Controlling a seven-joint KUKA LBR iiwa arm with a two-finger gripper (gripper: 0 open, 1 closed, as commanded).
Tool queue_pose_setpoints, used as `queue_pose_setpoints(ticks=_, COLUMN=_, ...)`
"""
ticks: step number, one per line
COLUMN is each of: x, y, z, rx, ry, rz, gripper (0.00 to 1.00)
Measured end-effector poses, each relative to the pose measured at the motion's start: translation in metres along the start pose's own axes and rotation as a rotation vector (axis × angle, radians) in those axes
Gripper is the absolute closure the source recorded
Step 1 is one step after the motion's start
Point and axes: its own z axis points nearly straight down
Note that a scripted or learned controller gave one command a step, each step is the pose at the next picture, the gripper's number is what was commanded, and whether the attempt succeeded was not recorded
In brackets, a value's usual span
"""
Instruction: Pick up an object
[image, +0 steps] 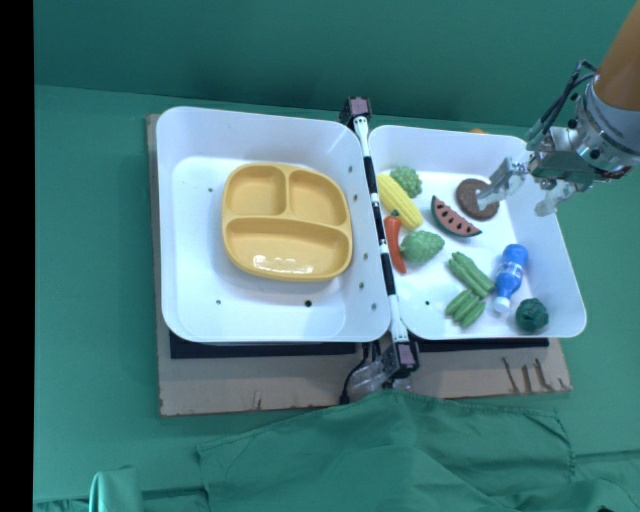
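Camera view is showing my jaws (523, 190) hanging apart, gripping nothing; the brown round toy (477, 198) is lying just beside one fingertip (500, 182). I'm judging a centered descent safest.

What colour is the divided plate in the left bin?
Yellow: the divided plate, seen in the camera view, is plain yellow with three compartments.

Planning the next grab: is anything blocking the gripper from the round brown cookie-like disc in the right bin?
Nothing visible blocks it. The gripper hovers at the right bin's far right edge, beside the round brown disc. The red watermelon slice lies close on the disc's other side.
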Motion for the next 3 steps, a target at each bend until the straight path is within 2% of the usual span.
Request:
queue_pose_setpoints(ticks=1, x=0.0, y=0.0, z=0.0, rx=0.0, ry=0.0, rz=0.0, gripper=0.0)
queue_pose_setpoints(ticks=3, x=0.009, y=0.016, z=0.101, rx=0.005, ry=0.0, rz=-0.001, gripper=0.0)
